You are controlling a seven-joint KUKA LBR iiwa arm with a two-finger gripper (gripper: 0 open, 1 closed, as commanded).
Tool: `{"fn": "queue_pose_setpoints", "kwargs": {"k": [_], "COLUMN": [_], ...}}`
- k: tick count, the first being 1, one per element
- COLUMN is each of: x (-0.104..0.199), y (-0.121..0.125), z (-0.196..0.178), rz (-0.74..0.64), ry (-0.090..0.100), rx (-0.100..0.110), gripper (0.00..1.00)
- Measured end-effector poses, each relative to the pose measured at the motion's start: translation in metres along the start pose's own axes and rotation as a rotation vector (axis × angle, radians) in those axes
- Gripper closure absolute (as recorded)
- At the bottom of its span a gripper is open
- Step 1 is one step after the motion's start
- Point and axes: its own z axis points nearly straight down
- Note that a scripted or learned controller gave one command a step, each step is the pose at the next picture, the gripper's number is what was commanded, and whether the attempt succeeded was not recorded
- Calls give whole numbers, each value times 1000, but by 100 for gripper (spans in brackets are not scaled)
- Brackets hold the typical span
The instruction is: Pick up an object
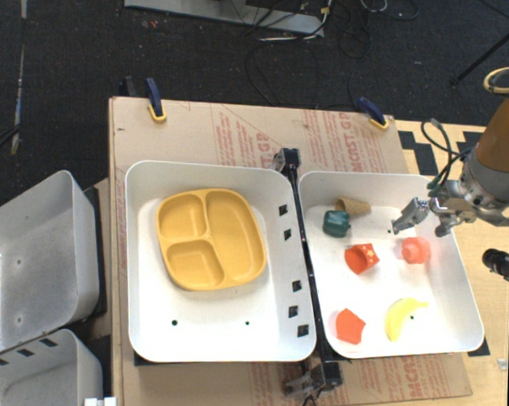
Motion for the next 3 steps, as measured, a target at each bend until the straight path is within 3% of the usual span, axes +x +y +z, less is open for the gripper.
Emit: {"fn": "queue_pose_setpoints", "kwargs": {"k": [1, 3], "x": [1, 0], "y": [3, 8], "z": [-8, 100], "rz": [-4, -2], "ry": [-3, -4], "rx": [-13, -14], "gripper": [0, 0]}}
